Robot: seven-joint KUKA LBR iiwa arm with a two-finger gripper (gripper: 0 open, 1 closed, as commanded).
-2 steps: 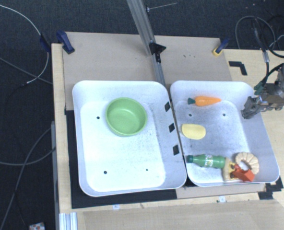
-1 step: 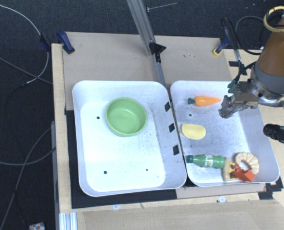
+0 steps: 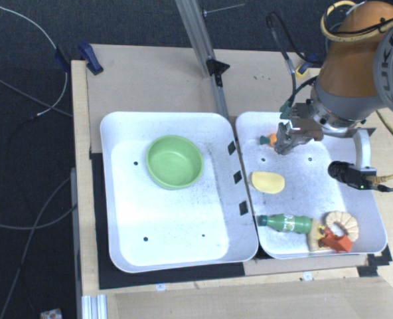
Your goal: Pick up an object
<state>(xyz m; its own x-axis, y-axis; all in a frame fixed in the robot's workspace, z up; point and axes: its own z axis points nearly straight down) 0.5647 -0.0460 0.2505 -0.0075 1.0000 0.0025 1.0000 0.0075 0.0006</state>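
Observation:
My gripper (image 3: pixel 284 142) hangs low over the back left part of the right bin (image 3: pixel 356 198). A small orange and green object (image 3: pixel 270 139) lies just to its left, partly hidden by it; whether they touch cannot be told. In front of the gripper a yellow oval piece (image 3: pixel 267 182) rests on the bin floor. Near the front wall lies a green bottle (image 3: pixel 287 223) on its side. To the bottle's right sit a tan ringed toy (image 3: pixel 342 223) and a red and orange piece (image 3: pixel 332 241).
The left bin (image 3: pixel 123 198) holds a green bowl (image 3: pixel 174 161) towards its back. A metal pole (image 3: pixel 200 32) slants down to the gap between the bins. A black part with a cable (image 3: pixel 348 173) hangs from the arm above the right bin's right side.

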